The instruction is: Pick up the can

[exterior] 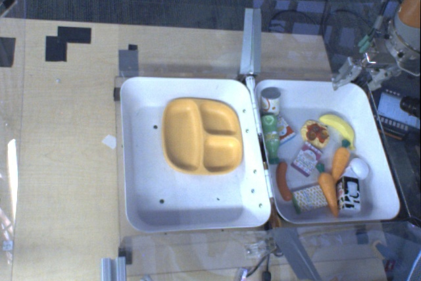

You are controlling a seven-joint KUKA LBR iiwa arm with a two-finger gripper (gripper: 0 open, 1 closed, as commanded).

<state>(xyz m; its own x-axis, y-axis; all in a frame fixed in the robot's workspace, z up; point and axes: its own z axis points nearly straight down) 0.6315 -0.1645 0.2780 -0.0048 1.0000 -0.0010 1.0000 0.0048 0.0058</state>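
Standing upright, the can (270, 102) was in the far left corner of the right bin (378, 141), just beside a green bottle (270, 136). The claw (360, 73) hovered over the far right corner of the right bin, well apart from the can, its fingers spread apart and holding nothing.

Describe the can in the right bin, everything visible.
The can is a small cylinder with a pale grey, metal-looking top and a whitish label. It stands upright in the far left corner of the right bin, against the dividing wall. A green bottle lies just in front, apparently touching it. The gripper hovers apart.
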